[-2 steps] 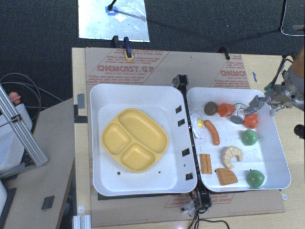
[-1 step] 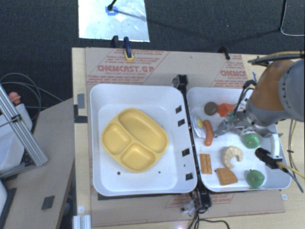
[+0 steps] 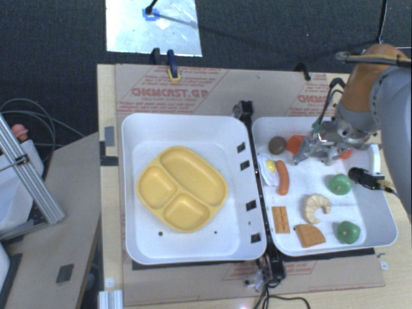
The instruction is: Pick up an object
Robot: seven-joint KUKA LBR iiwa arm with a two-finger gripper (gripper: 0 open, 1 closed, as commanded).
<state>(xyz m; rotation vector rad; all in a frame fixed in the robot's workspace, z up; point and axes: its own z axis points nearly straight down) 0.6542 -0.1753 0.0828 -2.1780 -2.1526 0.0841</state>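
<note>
Several toy foods lie in the right bin (image 3: 383,234), and the gripper (image 3: 315,148) is low over its far end. Whether it is open or closed I cannot tell. Just to its left, almost touching, sits an orange piece (image 3: 295,143), perhaps a tomato, with a brown ball (image 3: 277,145) beyond it. A sausage (image 3: 282,176) lies nearer the camera and left, its long axis running toward the camera. The orange piece looks nearest.

Right bin (image 3: 386,234) crowded with food pieces, narrow gaps, left bin's yellow tray (image 3: 182,188) with open margins
</note>
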